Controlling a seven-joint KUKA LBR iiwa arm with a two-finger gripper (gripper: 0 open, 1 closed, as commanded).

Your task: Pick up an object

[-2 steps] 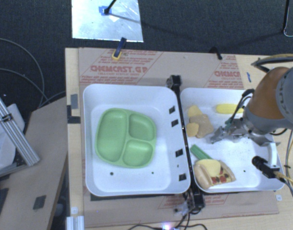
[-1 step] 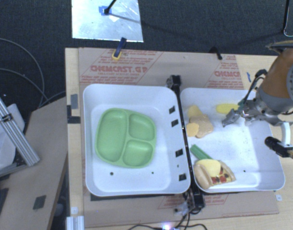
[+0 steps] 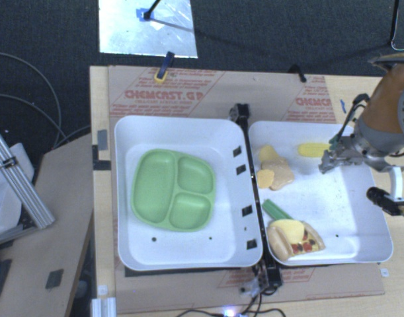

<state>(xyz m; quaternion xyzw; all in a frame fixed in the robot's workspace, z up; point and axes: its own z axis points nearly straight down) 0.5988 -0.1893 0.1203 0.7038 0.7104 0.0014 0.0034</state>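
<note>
- Grey arm with orange band (image 3: 393,101) reaching in from the right, over the upper right part of the right-hand shallow white bin (image 3: 360,243).
- Claw (image 3: 329,160) positioned low over the bin floor, pointing left; opening of the claw cannot be told from this view, and nothing seen held in it.
- Small flat yellow oblong piece (image 3: 313,150) lying in the upper part of the right bin, just beside the claw, to its left and slightly above; whether touching cannot be told.
- Pale yellow lumpy toy food pieces (image 3: 274,169) resting left of the claw, near the bin's left wall, apart from the claw with bare white floor between.
- Green stick-shaped piece (image 3: 276,210) lying at a slant below those pieces, close to the left wall.
- Tan and yellow toy taco-like item with red specks (image 3: 294,238) in the lower left corner of the right bin, well apart from the claw.
- Pale green plastic divided plate with three compartments (image 3: 173,189) lying flat in the left-hand white bin (image 3: 132,134), well apart from the claw.
- Both bins side by side on the brown cardboard-covered counter (image 3: 188,91), joined along a black clipped seam (image 3: 251,190).
- Black attachment (image 3: 385,201) on the arm's side hanging over the right bin's right edge.
</note>
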